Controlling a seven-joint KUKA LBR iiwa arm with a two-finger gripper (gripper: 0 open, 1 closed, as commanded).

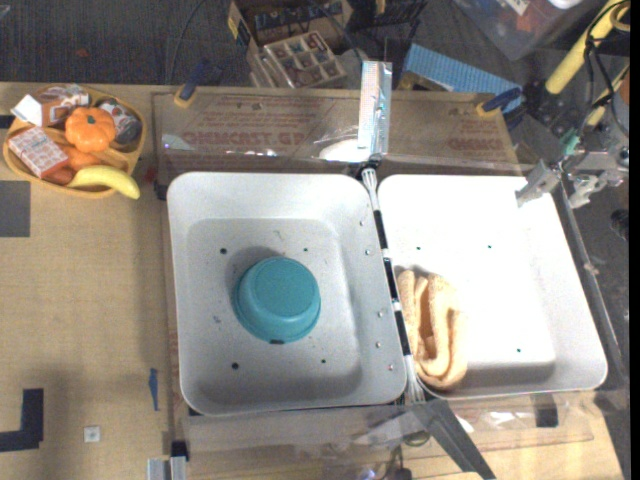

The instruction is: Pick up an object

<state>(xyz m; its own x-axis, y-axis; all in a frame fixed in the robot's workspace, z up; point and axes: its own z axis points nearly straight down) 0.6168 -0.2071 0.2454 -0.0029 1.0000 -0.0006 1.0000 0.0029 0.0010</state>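
I see two candidates for the pick, and neither is lifted yet. A teal bowl (278,298) sits upside down near the middle of the left bin (190,208). A tan cloth (432,328), bunched up, lies against the left wall of the right bin (500,218), toward its near corner. The end effector (545,180) hangs over the far right corner of the right bin, well apart from both things. I cannot tell from here whether it is released or clenched; nothing shows in its grip. As I judge it, the whole job is left: approach, descent, grasp and lift.
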